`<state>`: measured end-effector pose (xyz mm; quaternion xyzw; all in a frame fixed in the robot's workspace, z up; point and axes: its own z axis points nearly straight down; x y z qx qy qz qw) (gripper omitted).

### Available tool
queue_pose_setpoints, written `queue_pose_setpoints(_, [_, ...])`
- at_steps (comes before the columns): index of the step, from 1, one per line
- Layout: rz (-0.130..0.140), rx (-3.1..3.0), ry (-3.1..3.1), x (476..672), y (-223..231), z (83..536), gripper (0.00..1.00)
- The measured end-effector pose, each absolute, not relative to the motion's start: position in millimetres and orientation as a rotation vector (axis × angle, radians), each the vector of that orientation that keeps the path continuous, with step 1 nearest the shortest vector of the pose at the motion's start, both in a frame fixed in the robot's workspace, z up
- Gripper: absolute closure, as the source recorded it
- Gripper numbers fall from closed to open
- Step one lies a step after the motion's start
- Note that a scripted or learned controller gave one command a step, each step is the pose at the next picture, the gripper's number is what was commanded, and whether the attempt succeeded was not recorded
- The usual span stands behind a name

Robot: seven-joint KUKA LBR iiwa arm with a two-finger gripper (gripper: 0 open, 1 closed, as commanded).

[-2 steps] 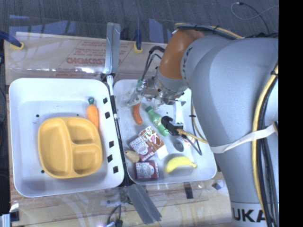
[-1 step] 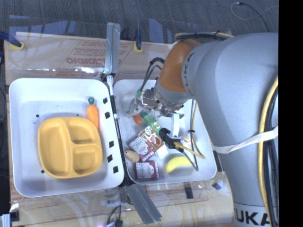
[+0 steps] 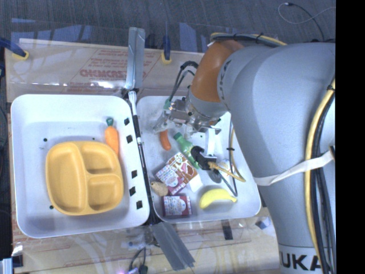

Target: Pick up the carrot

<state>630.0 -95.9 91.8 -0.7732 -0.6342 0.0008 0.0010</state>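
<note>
Orange carrot (image 3: 112,138) is lying in the left bin (image 3: 34,110), touching the yellow tray (image 3: 84,177). Gripper (image 3: 181,117) is hovering over the right bin (image 3: 242,201); finger state cannot be told.

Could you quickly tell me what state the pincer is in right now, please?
Pincer: cannot be told; it sits over the right bin, away from the carrot in the left bin.

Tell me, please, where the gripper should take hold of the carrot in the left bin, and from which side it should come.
Probably best at the middle of the orange body of the carrot, coming from above. It lies flat in the left bin, green top pointing away. The yellow divided plate is very near one long side, so the fingers would have little room there.
</note>
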Motion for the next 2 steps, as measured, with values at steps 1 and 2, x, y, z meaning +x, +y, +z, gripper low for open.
queue_pose_setpoints(1, [0.006,-2.449,-1.963,597.0,-91.7,91.2,0.0])
queue_pose_setpoints(2, [0.002,-2.441,-1.974,656.9,-98.3,91.8,0.0])
